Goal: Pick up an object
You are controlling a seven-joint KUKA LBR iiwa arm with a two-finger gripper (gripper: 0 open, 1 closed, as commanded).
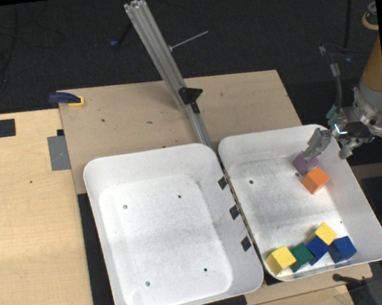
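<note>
The hand (pixel 315 144) is low in the right bin (pixel 284 226), by the bin's far right corner. I cannot tell if it grips anything. A purple block (pixel 304 163) sits right at its tip, and an orange block (pixel 315 180) touches the purple one. Yellow, green and blue blocks (pixel 312 249) crowd the bin's near edge. The middle of the bin is bare.

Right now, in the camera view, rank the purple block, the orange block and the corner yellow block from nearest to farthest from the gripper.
1. Purple block: right at the gripper, upper part of the right bin.
2. Orange block: just below the purple one.
3. Yellow block: far off, at the bin's bottom edge, left end of the block cluster.
</note>
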